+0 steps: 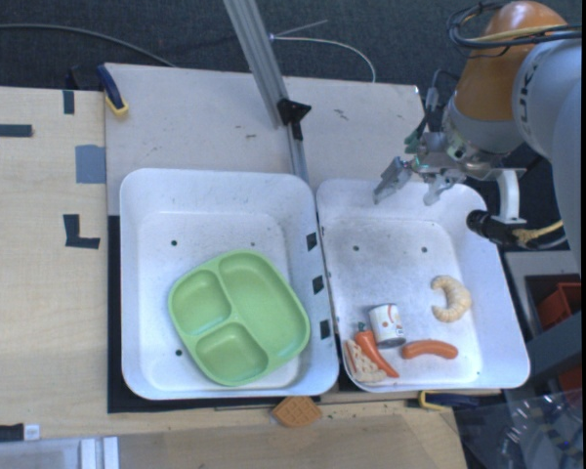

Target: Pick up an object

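My gripper (410, 188) hangs over the far edge of the right bin (391, 237), open, with nothing between its fingers (388, 183). Toward the bin's near side lie a beige croissant (451, 298), a small silver can (385, 322), an orange-red sausage (430, 350), and a carrot (373, 350) resting on a ridged wafer-like piece (361, 364). All of these are well nearer the front than the gripper.
The left bin (146, 262) holds a green divided plate (238, 316). A metal pole (259, 47) slants down to the gap between the bins. A brown cookie-like item (293, 411) lies on the bench in front of the bins.
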{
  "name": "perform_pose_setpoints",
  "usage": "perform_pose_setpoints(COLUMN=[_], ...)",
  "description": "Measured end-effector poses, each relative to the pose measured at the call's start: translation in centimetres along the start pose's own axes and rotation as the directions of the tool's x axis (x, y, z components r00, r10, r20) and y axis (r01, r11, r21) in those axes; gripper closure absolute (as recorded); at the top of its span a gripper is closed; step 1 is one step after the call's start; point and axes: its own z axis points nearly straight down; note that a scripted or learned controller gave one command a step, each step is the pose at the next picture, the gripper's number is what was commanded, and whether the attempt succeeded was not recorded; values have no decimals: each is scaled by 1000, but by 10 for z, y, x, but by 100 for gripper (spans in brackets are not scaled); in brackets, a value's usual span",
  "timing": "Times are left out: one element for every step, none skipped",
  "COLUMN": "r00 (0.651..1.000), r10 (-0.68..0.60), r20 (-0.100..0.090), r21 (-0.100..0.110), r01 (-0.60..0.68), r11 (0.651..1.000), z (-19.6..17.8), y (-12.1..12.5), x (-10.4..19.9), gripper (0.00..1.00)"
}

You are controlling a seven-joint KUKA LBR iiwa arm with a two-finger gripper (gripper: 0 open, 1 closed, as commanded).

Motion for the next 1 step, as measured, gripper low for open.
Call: perform_pose_setpoints(r00=[1000], r10=[0], r20=[0], r21=[0], r01=[0], r11=[1000], z=[0], y=[0], x=[0], gripper=[0])
